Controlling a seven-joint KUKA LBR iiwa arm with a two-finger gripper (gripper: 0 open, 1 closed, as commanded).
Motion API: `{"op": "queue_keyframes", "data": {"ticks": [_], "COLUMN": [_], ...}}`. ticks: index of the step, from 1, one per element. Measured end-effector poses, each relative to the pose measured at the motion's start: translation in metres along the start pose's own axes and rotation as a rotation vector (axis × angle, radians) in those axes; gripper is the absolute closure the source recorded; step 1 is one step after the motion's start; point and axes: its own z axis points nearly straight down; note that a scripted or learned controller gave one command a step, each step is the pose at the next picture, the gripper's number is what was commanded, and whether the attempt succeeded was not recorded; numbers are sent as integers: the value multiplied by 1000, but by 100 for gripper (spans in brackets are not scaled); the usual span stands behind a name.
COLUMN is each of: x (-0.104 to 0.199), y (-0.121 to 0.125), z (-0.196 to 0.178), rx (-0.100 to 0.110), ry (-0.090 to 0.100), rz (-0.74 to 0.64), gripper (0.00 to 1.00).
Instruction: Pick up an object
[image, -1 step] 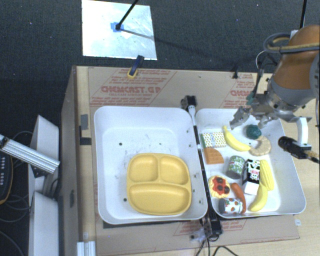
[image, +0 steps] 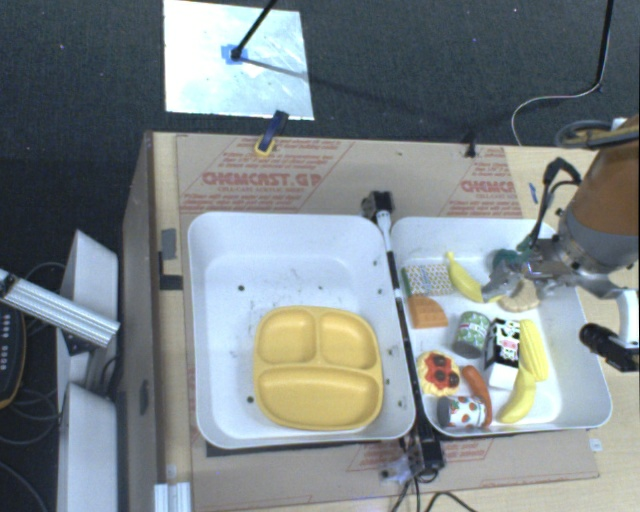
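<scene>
**Arm low over the right bin**

The fingers (image: 510, 272) hang low in the right bin (image: 598, 395), over a tan round piece (image: 520, 296); whether they are wide or narrow I cannot tell. A banana (image: 463, 277) lies just left of them. Below them sit a can (image: 471, 333), a milk carton (image: 504, 352) and corn (image: 534, 350). Far left, the yellow tray (image: 318, 367) rests in the left bin (image: 225, 260).

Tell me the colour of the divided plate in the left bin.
The divided plate is yellow, seen in the camera view.
</scene>
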Motion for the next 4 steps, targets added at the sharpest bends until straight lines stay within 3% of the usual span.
{"op": "queue_keyframes", "data": {"ticks": [1, 2, 3, 4], "x": [-19, 2, 2, 51], "y": [73, 43, 44, 38], "z": [101, 113, 101, -1], "rx": [2, 0, -3, -5], "ry": [1, 1, 1, 1], "rz": [-2, -2, -3, -4], "gripper": [0, 0, 100, 100]}}
